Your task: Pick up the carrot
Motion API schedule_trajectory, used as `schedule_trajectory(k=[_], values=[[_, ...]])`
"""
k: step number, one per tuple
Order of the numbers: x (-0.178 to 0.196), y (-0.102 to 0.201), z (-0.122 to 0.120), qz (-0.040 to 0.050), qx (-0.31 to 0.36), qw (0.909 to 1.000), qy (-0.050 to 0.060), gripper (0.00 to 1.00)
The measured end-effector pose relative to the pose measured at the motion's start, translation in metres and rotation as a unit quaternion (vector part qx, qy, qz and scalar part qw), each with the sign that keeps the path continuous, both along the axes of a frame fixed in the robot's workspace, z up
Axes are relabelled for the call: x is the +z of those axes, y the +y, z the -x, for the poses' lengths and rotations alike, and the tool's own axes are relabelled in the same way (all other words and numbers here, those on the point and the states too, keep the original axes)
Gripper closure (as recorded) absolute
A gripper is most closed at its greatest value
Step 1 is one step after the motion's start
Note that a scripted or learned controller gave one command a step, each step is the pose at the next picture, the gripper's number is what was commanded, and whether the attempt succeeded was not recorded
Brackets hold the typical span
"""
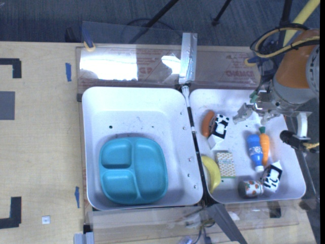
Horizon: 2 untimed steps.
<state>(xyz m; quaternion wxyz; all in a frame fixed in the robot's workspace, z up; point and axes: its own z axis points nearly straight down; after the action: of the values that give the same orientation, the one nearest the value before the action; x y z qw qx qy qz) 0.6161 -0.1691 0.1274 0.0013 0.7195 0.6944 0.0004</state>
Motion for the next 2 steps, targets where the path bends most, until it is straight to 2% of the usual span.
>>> schedule_trajectory(k=[1,2], values=[[0.074,0.039,-0.009,-0.0003,-0.031,0.9995,0.000,0.00],[0.056,-0.045,0.019,-0.0008,-0.033,0.9995,0.002,0.00]])
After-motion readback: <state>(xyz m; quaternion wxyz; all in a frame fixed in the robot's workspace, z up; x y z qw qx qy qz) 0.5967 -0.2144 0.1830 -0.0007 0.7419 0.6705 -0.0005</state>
